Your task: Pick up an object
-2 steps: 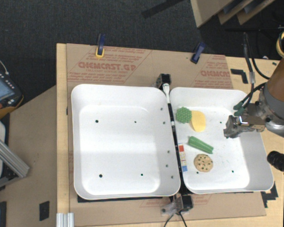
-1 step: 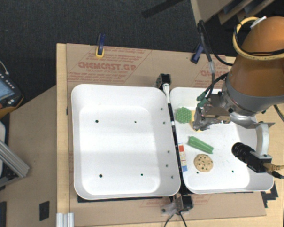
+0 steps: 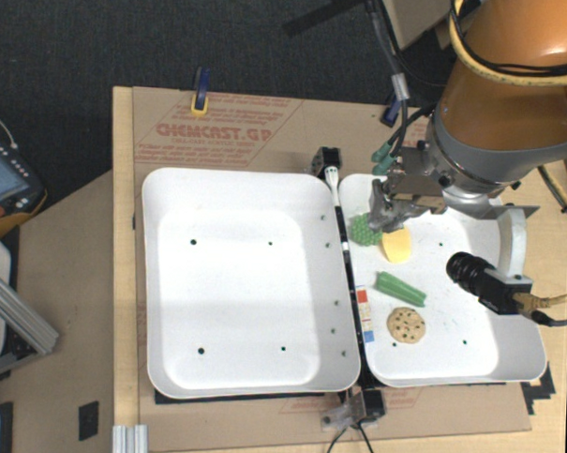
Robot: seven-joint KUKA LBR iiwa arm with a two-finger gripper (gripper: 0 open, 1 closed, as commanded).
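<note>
The right bin [image 3: 470,362] holds a yellow rounded piece [image 3: 398,247], a bumpy green piece [image 3: 362,231] beside it at the bin's left wall, a flat green bar [image 3: 400,289] and a round brown cookie [image 3: 406,325]. My gripper [image 3: 385,219] hangs low over the bin's far left part, right at the gap between the bumpy green piece and the yellow piece. Its tip partly covers both. Nothing is visibly lifted off the bin floor.
The left bin [image 3: 234,294] lies beside the right one, with a black divider rail [image 3: 343,261] between them. A black cylindrical part [image 3: 483,279] juts over the right bin's right side. The arm's grey and orange body [image 3: 510,81] looms above the far right.
</note>
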